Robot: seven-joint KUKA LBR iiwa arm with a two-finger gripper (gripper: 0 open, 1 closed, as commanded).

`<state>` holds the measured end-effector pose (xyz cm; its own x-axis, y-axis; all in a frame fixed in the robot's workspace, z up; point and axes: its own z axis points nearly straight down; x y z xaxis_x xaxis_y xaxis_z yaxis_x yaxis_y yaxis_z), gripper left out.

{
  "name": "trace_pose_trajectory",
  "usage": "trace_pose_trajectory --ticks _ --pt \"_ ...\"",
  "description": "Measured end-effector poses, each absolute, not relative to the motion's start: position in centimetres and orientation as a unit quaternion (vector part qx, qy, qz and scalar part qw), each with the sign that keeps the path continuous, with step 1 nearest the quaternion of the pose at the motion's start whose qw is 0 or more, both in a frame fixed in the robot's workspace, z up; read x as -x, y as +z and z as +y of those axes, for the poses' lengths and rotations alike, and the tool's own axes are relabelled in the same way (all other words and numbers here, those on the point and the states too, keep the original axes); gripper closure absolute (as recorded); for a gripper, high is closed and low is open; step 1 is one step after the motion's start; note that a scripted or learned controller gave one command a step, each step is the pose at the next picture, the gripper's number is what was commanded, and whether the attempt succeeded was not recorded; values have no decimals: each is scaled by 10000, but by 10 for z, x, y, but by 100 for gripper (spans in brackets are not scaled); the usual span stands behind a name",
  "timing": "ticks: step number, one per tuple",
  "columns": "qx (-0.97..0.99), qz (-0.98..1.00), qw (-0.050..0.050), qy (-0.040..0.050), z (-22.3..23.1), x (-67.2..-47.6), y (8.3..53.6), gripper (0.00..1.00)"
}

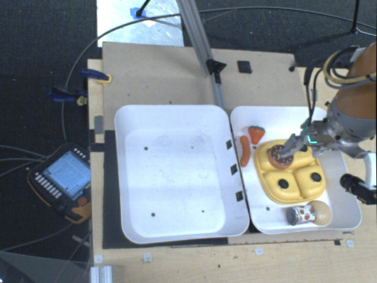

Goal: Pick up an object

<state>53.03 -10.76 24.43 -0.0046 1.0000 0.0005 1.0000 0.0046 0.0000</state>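
Nearest the camera, at the front of my right-hand shallow white plastic bin (353,220), lie a small printed can (299,215) and, touching it, a pale egg-shaped ball (321,211). Behind them sits a yellow moulded plastic tray with dark holes (297,178); on its upper-left lobe rests a brown ring-shaped doughnut toy (275,156). My gripper (287,148) is low at that doughnut's right edge. Whether it is released or clenched I cannot tell.

Judgement: the doughnut is the likely target. I should centre over the ring and descend straight, or I may catch the tray lip.

Farther back lie an orange sausage-shaped toy (244,150) and a red strawberry toy (255,134).
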Motion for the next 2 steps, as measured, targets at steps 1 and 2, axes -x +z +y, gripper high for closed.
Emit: trace_pose_trajectory --ticks 1,2 --pt "7054 -7088 -5 -7 -108 -531 245 0" --pt "7064 -7079 17 11 -99 -531 186 0"
